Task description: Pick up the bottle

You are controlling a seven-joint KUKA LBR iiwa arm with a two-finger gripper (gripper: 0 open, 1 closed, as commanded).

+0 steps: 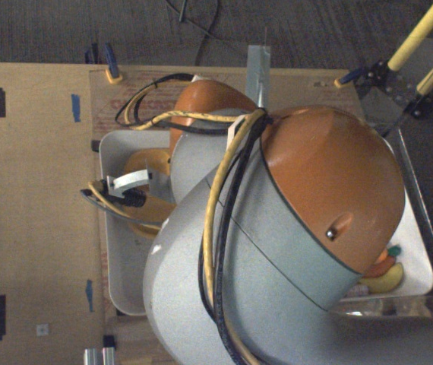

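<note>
Looming closest, the grey arm (pixel 277 280) with its orange band (pixel 330 181) hides most of the left bin (pixel 114 226). Where the bottle lies, I cannot tell. Yellow and orange items (pixel 387 272) sit in the right bin (pixel 425 265).

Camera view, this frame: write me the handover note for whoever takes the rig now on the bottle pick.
Arm: reaching in from the right, its bulk covers most of both bins.
Gripper: hidden under the arm, state cannot be told.
Bottle: I cannot pick it out; likely behind the arm.
Visible: left bin rim; right bin corner with a yellow item and an orange one.
Done: no grasp confirmed.
Left: locate bottle, grasp, lift.
</note>
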